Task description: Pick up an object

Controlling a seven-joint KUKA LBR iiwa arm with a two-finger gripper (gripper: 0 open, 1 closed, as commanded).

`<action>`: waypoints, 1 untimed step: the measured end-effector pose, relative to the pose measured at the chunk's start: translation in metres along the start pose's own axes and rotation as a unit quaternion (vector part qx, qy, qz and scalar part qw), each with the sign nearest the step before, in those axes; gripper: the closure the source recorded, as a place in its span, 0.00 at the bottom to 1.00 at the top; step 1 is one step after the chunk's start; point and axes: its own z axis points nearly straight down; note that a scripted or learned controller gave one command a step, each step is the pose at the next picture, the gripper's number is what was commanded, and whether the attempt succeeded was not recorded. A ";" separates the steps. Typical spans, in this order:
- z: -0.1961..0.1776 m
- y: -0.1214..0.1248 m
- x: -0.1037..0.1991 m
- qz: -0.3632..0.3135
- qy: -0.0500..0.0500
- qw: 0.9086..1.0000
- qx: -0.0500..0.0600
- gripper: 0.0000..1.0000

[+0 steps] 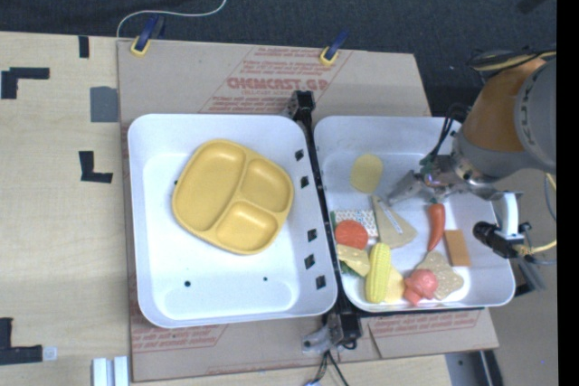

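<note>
The two-finger gripper [404, 187] hangs open and empty just above the orange plastic carrot [436, 226]; best centre over the carrot before closing.

Both white bins [149, 194] appeared smooth, slightly glossy plastic. The yellow divided plate [233, 195] looked matt plastic. Beneath them lay a brown cardboard sheet [271, 81], matt, on a pale wood-grain bench [54, 221].
</note>
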 end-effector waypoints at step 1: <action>-0.036 0.094 0.095 -0.006 0.001 1.000 -0.003 0.00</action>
